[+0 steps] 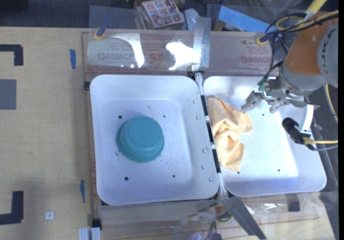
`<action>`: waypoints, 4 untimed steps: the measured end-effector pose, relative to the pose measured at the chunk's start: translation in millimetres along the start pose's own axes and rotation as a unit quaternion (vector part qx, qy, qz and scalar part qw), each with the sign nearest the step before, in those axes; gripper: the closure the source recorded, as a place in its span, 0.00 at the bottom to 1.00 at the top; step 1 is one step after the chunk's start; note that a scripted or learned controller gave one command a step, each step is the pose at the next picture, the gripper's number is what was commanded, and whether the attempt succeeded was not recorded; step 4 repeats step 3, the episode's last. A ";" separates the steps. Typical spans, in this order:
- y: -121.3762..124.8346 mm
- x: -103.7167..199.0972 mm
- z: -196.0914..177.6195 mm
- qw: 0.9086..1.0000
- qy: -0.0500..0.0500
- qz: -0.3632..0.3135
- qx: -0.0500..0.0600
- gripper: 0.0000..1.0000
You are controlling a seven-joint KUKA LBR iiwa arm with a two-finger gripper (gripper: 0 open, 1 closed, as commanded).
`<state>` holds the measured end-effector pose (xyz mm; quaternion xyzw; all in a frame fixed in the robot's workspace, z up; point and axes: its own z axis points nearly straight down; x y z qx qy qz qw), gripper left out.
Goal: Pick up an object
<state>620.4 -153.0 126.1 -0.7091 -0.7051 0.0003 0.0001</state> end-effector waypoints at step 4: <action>11.4 80.9 -105.8 0.996 -0.001 -0.091 -0.002 1.00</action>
